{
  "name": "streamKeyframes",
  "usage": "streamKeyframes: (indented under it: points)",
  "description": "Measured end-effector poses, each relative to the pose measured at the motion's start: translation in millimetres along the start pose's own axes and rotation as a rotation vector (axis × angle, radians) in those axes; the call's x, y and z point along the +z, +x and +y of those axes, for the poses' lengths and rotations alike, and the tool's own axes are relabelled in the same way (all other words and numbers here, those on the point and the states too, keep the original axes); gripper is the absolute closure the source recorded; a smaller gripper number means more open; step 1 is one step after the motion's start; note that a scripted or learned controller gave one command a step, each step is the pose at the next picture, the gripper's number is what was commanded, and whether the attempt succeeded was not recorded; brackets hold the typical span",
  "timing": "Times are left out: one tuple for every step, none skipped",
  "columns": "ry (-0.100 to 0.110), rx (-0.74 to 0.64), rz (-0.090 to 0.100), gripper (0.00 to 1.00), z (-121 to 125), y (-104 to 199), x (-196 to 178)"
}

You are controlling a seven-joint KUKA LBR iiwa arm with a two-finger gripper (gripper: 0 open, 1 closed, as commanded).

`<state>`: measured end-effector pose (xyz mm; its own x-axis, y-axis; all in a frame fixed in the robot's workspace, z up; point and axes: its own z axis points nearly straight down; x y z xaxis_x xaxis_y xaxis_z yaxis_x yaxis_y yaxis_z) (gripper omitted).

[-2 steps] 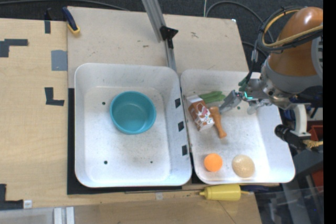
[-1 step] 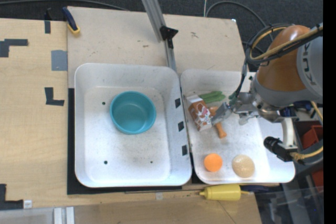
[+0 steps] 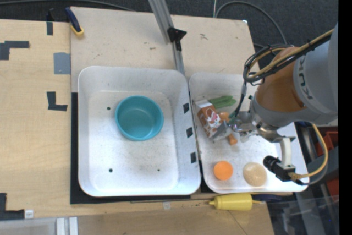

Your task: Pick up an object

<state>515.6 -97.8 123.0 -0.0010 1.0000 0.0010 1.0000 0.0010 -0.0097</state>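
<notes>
My gripper (image 3: 230,130) is down inside the right bin (image 3: 286,187), its tip right beside a small red-brown and white carton (image 3: 208,118). A small orange piece (image 3: 233,141) lies just below the tip. A green oblong thing (image 3: 222,102) lies behind the carton. An orange ball (image 3: 223,170) and a beige round thing (image 3: 254,174) rest near the bin's front. A teal bowl (image 3: 139,117) sits in the left bin (image 3: 93,173). Nothing is visibly lifted.
A yellow bottle-like object (image 3: 233,202) lies on the bench just in front of the right bin. A grey metal pole (image 3: 159,0) slants in from the top to the gap between the bins. Cables loop behind the right bin.
</notes>
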Motion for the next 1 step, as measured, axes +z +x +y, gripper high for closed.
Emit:
streamKeyframes:
  points:
    - [-0.010, 0.001, -0.003, 0.00, 0.6, -0.2, 33.8]
